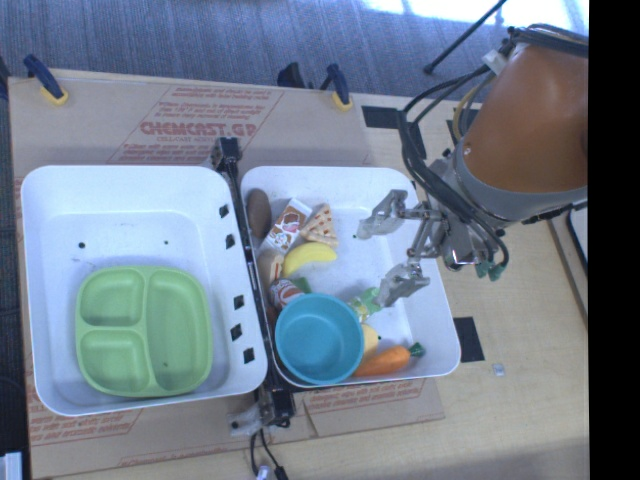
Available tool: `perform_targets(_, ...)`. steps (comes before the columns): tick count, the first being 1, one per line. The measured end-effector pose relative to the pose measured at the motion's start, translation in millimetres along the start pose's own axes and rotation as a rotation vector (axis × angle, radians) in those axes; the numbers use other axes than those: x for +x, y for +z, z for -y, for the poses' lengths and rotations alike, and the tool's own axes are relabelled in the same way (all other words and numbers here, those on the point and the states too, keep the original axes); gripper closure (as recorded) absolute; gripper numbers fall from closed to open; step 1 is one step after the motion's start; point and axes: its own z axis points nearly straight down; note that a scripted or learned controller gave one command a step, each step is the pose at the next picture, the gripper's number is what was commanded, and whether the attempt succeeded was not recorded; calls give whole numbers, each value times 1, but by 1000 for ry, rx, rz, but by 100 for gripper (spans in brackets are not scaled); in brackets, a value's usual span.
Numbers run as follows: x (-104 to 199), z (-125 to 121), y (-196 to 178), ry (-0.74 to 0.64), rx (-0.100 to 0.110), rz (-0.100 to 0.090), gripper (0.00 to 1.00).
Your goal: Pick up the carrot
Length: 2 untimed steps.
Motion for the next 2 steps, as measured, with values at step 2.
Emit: perform_targets(2, -9, -18, -38, 411, -1, 6, 0)
